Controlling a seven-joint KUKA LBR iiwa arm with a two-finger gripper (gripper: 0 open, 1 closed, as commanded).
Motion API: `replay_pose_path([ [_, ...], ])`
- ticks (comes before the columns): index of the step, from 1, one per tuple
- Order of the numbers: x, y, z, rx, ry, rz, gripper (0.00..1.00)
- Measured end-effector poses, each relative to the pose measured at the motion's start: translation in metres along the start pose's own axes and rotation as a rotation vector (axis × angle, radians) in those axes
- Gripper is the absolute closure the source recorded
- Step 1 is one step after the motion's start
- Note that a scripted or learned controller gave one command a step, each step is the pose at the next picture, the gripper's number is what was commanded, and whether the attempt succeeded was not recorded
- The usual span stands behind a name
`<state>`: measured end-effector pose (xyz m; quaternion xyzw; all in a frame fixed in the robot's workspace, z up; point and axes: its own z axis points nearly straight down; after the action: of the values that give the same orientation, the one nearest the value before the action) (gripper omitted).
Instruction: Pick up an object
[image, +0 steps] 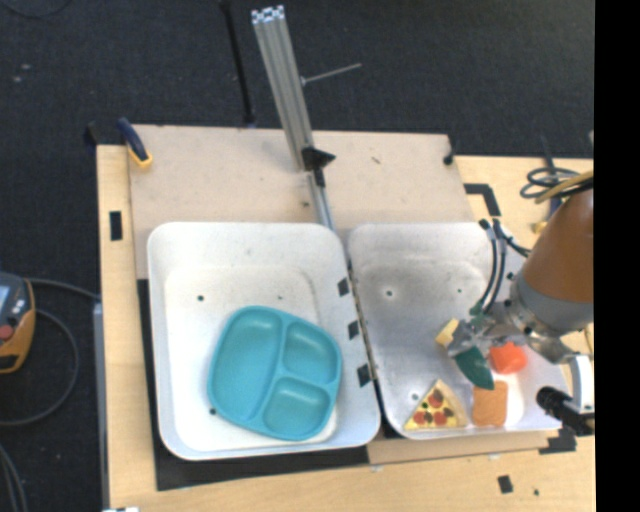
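Claw (470, 345) just above green object (480, 371)

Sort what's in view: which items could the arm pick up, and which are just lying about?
Job: gripper; pizza slice toy; orange ball; tan block; green piece; right bin.

Lying about: teal divided plate; left bin; aluminium post.

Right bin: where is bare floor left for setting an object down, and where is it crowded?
The right bin has bare floor across its far half and along the divider side. Its near right corner is crowded: pizza slice toy, orange block, red-orange piece, green piece, with the gripper over them.
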<state>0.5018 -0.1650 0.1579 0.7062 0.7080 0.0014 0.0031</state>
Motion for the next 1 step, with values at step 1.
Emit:
replay_pose_path([
  [1,-0.0123,0.0016,-0.0530,-0.001,-0.001,0.000,1.00],
])
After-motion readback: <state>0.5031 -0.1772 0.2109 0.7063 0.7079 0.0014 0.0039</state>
